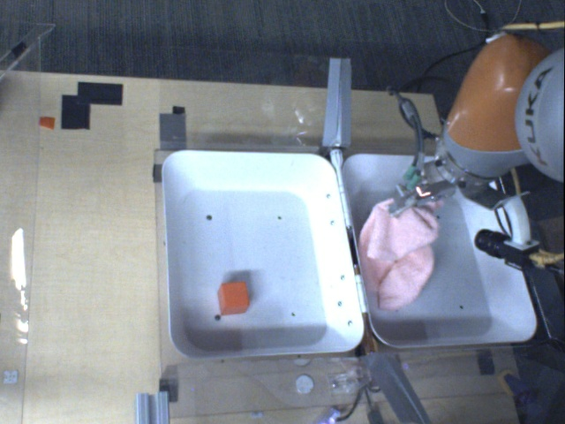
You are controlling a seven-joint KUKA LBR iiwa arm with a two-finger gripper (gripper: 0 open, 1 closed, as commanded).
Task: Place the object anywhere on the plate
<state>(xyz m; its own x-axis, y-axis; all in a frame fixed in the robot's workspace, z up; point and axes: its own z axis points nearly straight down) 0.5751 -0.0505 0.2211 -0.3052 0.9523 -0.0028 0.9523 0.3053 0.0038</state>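
Over at 2 o'clock, two-finger gripper (422, 188) touches crumpled pink cloth (402, 253); grip unclear, honestly. It should pinch deep before lifting.

Arm (499, 95) reaches in from right, hand (422, 189) lowered

place: pretty clearly a robotics lab, not anybody's home
worktop (88, 237): pale wood bench with black tape marks (88, 102) and a small orange marker (47, 123) stuck on it
bins: two white bins, left (185, 237) and right (494, 316), side by side with a metal rail (336, 104) between them
arm (499, 95): big grey and orange industrial one coming in from the right, cables (477, 11) trailing off it
floor (221, 16): dark carpet, office or lab type
fixtures: metal brackets (173, 129) bolted at the bin corners
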